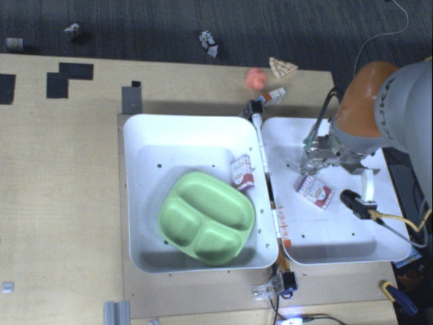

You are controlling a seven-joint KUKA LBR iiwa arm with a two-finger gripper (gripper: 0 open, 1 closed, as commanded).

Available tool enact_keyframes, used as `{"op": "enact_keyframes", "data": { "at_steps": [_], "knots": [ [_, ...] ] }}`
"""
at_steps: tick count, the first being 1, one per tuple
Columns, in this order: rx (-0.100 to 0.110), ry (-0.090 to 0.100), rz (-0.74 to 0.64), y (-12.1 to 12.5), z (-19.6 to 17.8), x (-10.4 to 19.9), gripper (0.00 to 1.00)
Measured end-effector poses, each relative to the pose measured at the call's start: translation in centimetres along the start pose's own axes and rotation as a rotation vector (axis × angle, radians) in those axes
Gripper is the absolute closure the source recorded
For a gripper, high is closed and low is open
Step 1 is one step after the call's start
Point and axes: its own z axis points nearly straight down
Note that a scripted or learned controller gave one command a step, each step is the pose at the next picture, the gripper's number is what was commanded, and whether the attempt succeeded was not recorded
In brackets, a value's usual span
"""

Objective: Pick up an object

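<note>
A small red-and-white packet (314,192) lies flat on the floor of the right bin (338,249), left of its middle and set askew to the bin walls. The pincer (314,166) hangs just above the packet's upper edge (whether they touch cannot be told). How far the pincer is open cannot be told from this slant either, and no thing is seen gripped in it. The grey arm (413,100) reaches in from the right over that bin's upper right corner. In the left bin (142,147) a green divided plate (206,215) lies in the lower middle. A second packet (241,171), also red and white, lies just beside the plate's upper right rim, close to the wall between the bins. On the surface (61,181) beyond the bins, a pink ball (256,78) rests near a pale triangular piece (283,66).
</note>
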Motion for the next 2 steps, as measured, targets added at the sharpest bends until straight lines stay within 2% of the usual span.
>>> {"op": "enact_keyframes", "data": {
  "at_steps": [1,2],
  "knots": [
    [0.001,0.0,0.0,0.0,0.0,0.0,0.0],
    [0.004,-0.001,0.003,-2.7,1.1,1.6,0.0]
  ]
}}
